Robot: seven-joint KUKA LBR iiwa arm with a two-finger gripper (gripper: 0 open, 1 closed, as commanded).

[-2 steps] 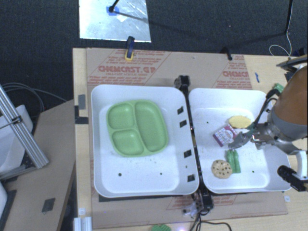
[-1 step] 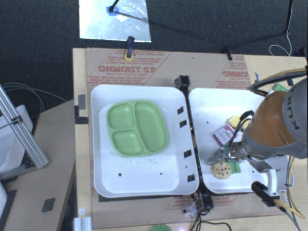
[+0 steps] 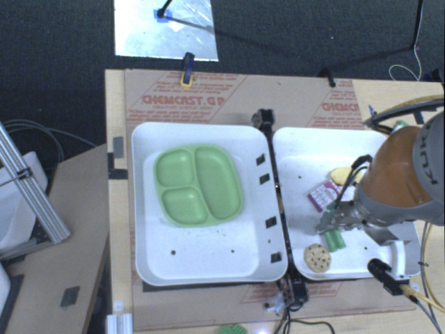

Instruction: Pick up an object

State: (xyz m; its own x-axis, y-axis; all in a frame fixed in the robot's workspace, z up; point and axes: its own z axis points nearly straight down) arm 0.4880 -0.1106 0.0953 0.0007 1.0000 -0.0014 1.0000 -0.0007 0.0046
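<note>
the arm (image 3: 400, 176) leans in from the right over the right bin (image 3: 299, 148), its gripper (image 3: 334, 221) low among the small items clustered there. whether the gripper is open or closed cannot be told; the wrist hides its tip. the nearest candidate is a green block (image 3: 336, 241) just below the gripper, probably the target since the tool sits right above it. a purple packet (image 3: 321, 197) lies just left of the gripper, a yellow piece (image 3: 340, 175) above it, a cookie (image 3: 318, 258) near the front wall. the left bin (image 3: 142, 207) holds a green tray (image 3: 198, 186), well apart, likely too flat to grasp easily.
</note>
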